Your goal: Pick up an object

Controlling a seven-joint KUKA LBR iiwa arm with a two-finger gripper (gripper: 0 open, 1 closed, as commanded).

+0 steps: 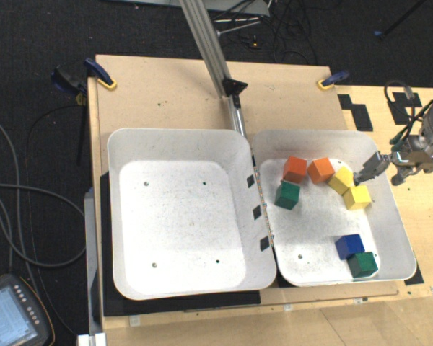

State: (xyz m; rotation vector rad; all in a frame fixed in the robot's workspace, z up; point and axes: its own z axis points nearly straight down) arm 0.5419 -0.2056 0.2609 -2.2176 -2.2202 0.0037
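Blocks fill the right bin (390, 225), centre-right of the frame: green (288, 194), two orange (295, 168), two yellow (357, 197), then blue (349, 245) over another green lower down. They look light, rigid and flat-sided, best pinched across opposite faces. The hand (390, 166) hovers at the right edge, nothing visibly held; its opening cannot be told.

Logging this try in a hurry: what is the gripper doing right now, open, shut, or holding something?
Gripper: cannot be told; it sits at the right white bin's right rim, beside the yellow blocks.
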